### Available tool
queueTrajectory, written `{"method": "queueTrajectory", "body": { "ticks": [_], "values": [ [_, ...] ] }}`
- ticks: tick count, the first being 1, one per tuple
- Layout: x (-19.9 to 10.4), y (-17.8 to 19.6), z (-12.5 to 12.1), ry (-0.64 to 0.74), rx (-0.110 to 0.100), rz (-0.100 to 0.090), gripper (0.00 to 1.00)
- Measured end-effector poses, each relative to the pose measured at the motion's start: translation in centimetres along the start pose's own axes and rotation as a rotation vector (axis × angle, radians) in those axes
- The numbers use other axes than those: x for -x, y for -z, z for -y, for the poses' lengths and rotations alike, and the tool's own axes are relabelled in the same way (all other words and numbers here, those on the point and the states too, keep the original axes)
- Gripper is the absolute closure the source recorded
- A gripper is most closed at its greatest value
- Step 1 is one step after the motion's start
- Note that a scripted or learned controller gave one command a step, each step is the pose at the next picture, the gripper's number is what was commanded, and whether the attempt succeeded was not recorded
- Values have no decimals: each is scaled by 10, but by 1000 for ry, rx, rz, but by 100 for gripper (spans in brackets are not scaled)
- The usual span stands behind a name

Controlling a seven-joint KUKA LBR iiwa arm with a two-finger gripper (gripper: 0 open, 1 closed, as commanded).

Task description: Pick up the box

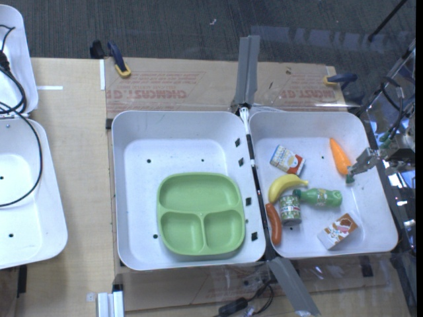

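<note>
In the left bin (pixel 125 177), a green divided tray (pixel 200 213) is seen lying flat toward the near side; nothing else is visible there. The divider between the two bins is crossed next, and the right bin (pixel 380 243) is found to hold all the small items.

Near the divider, a red sausage-shaped toy (pixel 274 223) is laid along the near-left part, with a small can (pixel 289 210) just beside it and a banana (pixel 285 185) curved just above the can. A green bottle (pixel 320 197) is laid on its side, its cap toward the banana. Toward the far side, a small white and orange box (pixel 286 158) is seen lying flat, apart from the banana. A second box (pixel 338 231), brown and white, is placed near the bin's near-right corner, tilted. Either could be the one meant by the task; this cannot be settled from the view.

Further right, an orange carrot (pixel 340 156) is laid near the right wall. The gripper (pixel 352 172) is seen at the carrot's near end, low at the right wall; whether it is released or clenched cannot be told.

Neither box is lifted or touched, so the task is judged to be barely begun: the approach to a box, the grasp and the lift all remain.
</note>
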State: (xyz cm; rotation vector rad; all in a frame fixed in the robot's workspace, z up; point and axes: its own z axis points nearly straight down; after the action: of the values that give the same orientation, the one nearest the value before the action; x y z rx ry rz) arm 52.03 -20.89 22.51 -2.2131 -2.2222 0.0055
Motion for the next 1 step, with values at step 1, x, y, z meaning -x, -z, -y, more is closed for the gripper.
{"method": "queueTrajectory", "body": {
  "ticks": [1],
  "values": [
    [-68, -96, -35, -41, -1, -1, 0]
  ]
}}
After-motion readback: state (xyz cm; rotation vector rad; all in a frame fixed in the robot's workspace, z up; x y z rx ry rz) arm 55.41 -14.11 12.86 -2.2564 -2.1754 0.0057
